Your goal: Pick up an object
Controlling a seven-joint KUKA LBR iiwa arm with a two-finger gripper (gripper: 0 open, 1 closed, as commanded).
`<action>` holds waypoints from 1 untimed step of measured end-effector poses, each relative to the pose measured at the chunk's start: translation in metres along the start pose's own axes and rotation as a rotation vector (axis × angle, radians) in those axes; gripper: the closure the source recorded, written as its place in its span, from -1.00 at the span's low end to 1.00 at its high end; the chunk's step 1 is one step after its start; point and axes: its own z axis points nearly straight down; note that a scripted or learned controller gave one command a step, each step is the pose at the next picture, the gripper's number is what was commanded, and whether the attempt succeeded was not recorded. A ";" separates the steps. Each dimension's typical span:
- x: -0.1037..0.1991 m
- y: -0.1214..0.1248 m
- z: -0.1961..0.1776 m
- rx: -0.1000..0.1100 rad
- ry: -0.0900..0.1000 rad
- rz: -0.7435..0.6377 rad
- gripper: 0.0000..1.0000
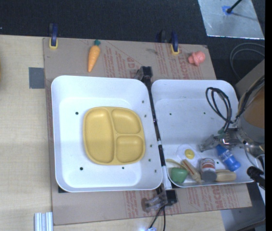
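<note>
Even overhead room light, left white bin (58, 129) washed bright and nearly blown out, soft shadow along its inner walls, dark floor above it murky, whole picture slightly soft and grainy

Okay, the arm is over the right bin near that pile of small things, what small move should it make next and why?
Probably ease the gripper down and slightly toward the near edge, onto the small can. The gripper sits over the right bin just behind the cluster, with nothing visibly held, and the can lies closest, beside the blue bottle and the green piece.
</note>
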 end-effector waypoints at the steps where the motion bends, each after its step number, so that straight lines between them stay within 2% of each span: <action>1: -0.001 0.002 -0.016 -0.006 -0.003 -0.002 1.00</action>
